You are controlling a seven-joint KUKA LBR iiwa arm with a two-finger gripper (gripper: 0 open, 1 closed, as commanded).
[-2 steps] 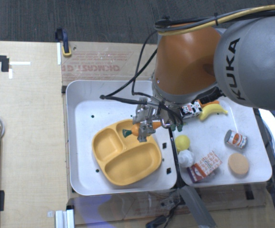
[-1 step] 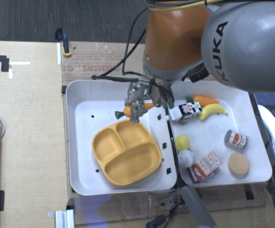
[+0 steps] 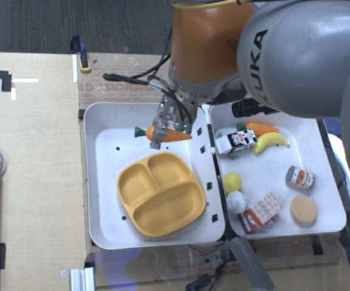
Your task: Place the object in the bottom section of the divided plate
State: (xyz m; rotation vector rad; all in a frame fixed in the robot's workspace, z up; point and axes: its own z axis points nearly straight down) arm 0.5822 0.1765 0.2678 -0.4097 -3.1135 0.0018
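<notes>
One carrot (image 3: 176,136) is gripped by the gripper (image 3: 166,128) in the left bin (image 3: 96,180), just above one yellow divided plate (image 3: 161,193). Seven items are counted in the right bin (image 3: 329,162), including one banana (image 3: 272,142).

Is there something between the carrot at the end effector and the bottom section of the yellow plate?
Nothing visible blocks it. The carrot lies at the end effector, just above the plate; its large bottom section holds nothing.

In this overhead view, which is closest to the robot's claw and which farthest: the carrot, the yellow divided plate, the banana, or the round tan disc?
From the gripper:
1. Carrot, right at the fingers, left bin.
2. Yellow divided plate, just below, left bin.
3. Banana, right bin, upper part.
4. Round tan disc, right bin, lower right corner.
</notes>
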